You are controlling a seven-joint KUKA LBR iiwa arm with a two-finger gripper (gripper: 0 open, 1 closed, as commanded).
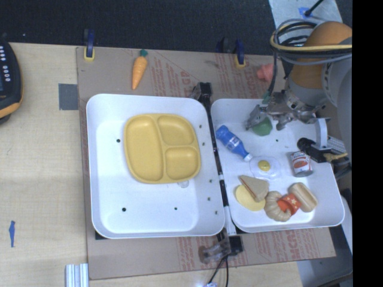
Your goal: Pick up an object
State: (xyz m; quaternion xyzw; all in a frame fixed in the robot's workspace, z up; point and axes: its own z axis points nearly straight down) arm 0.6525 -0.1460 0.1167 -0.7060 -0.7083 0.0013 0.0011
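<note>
2 white bins (102, 178): 1 yellow tray (160, 147), 1 blue bottle (231, 142).

Pale wooden bench (42, 178) against dark floor (149, 11)

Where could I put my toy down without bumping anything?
Left bin: bare floor all around the yellow divided plate, widest below it. Right bin is crowded: blue bottle, fried egg, can, sandwich, hot dog, gripper over a green object.

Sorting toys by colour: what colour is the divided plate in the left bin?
Yellow divided plastic plate, clearest in the camera view.
</note>
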